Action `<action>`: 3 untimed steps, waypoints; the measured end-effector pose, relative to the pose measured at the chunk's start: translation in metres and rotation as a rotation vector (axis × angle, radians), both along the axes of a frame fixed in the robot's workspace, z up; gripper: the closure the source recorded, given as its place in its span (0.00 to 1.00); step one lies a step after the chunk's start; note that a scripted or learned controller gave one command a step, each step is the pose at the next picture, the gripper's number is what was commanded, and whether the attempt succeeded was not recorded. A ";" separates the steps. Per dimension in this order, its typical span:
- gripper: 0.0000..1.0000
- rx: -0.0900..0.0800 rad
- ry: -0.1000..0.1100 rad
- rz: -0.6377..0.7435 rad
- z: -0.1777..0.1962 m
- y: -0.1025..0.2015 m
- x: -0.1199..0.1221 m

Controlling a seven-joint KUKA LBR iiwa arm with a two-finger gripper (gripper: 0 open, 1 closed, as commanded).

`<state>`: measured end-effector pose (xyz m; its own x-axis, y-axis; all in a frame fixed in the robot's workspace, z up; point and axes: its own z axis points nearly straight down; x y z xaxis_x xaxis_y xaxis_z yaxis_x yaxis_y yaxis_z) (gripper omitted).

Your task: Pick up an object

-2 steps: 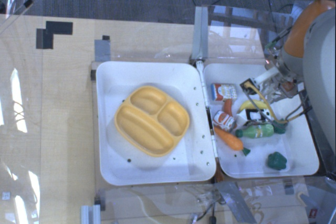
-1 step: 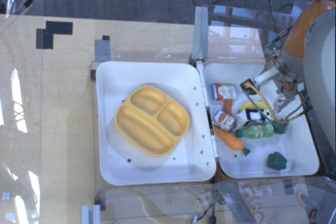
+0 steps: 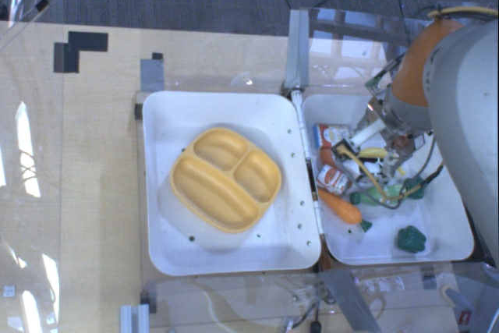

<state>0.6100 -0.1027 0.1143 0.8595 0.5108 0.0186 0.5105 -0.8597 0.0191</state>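
Note:
My gripper is low in the right bin, over a cluster of small items at the bin's left side. Beside it lies a red and white packet. An orange carrot with a green tip rests just below that. A colourful pouch sits against the bin's upper left wall. A small green piece lies to the right of the gripper. A dark green lump sits apart near the front right corner. What lies directly under the gripper is hidden.
The left bin holds a yellow divided plate with three compartments. The grey arm with its orange band covers the right bin's upper right part. A ridge separates the two bins.

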 end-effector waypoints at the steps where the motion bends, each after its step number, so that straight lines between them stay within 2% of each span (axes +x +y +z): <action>1: 1.00 -0.001 -0.002 0.004 0.013 0.000 0.001; 2: 1.00 0.011 0.022 -0.328 0.096 -0.024 -0.012; 3: 0.00 0.011 0.023 -0.327 0.095 -0.024 -0.012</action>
<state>0.5976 -0.1267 0.2097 0.9782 0.2079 0.0013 0.2079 -0.9782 0.0011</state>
